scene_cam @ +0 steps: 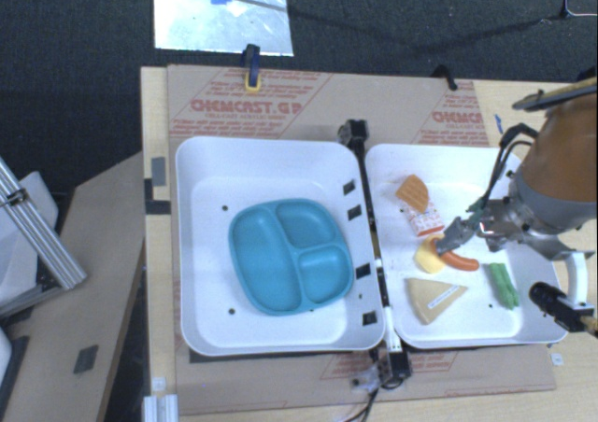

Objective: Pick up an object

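The gripper hangs low in the right bin, its tip over a smooth yellow lump and an orange sausage shape; whether the jaws are wide or closed cannot be told. Toward the bin's near edge lie a tan wedge and a green stick, while the left bin carries a glossy blue divided plate.

One fixed camera sits high above the worktop and looks down at a slant, far enough off to take in both white bins whole. The left bin lies toward nine o'clock, the right bin toward three o'clock, where the arm enters; dark floor fills twelve o'clock.
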{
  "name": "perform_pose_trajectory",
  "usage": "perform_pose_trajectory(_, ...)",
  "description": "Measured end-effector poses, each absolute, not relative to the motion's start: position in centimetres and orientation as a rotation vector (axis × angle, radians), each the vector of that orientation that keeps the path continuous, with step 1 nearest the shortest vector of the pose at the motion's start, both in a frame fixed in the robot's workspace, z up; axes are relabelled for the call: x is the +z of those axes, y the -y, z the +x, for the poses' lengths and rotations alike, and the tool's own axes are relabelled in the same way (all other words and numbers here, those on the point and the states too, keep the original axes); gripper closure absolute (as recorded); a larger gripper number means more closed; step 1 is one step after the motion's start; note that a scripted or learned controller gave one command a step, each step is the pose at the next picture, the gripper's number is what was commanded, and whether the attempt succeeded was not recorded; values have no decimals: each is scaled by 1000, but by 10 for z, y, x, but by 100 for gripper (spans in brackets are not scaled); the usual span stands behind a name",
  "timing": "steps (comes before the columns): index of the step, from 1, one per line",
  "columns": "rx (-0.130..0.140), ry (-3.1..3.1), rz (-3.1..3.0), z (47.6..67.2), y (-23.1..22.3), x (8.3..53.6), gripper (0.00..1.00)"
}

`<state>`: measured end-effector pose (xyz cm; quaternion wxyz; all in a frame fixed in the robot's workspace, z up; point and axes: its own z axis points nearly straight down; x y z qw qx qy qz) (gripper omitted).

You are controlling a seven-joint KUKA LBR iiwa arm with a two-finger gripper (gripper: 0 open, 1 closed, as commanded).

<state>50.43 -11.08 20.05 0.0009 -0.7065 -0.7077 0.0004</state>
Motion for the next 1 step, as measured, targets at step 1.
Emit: perform_pose_trajectory(1,1,2221,-2220,501,114,139,0)
